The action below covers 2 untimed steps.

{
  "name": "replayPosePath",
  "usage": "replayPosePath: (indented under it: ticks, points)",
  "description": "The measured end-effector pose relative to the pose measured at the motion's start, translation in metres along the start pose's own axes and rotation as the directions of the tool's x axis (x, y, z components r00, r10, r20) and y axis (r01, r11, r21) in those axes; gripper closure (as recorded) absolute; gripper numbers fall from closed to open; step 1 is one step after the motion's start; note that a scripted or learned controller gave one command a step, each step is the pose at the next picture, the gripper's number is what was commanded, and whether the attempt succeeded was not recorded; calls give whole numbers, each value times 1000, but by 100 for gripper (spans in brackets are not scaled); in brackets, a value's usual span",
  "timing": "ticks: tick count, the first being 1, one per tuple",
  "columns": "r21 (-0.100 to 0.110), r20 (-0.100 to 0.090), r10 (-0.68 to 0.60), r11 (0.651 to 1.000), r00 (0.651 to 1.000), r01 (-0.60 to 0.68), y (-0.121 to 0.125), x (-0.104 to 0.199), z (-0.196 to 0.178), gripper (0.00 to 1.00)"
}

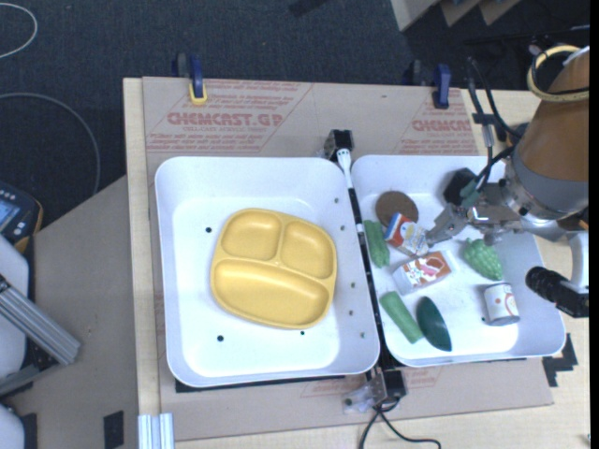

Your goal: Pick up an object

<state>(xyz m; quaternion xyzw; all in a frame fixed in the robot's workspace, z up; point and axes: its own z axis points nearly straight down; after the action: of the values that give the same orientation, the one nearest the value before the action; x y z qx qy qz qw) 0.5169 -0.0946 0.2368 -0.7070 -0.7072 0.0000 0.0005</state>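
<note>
Reaching in from 3 o'clock, my gripper (438, 233) is low over the middle of the right bin (533, 342), and its tip is just beside a red and white packet (404, 231), on the 3 o'clock side of it. Whether the gripper is spread or pressed together I cannot tell, and I see nothing held in it. Nearest to the camera, at about 6 o'clock in this bin, a dark green oval thing (433, 323) lies touching a lighter green long vegetable (399, 314) at its 9 o'clock side. At 4 o'clock lies a small white can (500, 304) with an orange mark. A little farther, close to the bin's centre, is a second red and white packet (423, 269), and at 3 o'clock from it a bumpy green toy (484, 257) sits under my wrist. Farther on comes the first packet, with a pale green piece (376, 244) at its 9 o'clock side near the bin wall. Farthest, at 11 o'clock, is a brown disc (394, 204). The left bin (182, 251) holds a yellow divided plate (273, 267) in its centre. At the far edge of the bench, two blue clamps (196, 79) grip the board (281, 110).
</note>
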Motion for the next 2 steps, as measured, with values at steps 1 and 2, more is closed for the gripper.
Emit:
replayPosePath:
  ticks: [1, 2]
  points:
    - [16, -3, 5, 1000, 1000, -5, -35, -36, 136, 0]
    - [-2, 0, 2, 1000, 1000, -2, -30, -34, 119, 100]
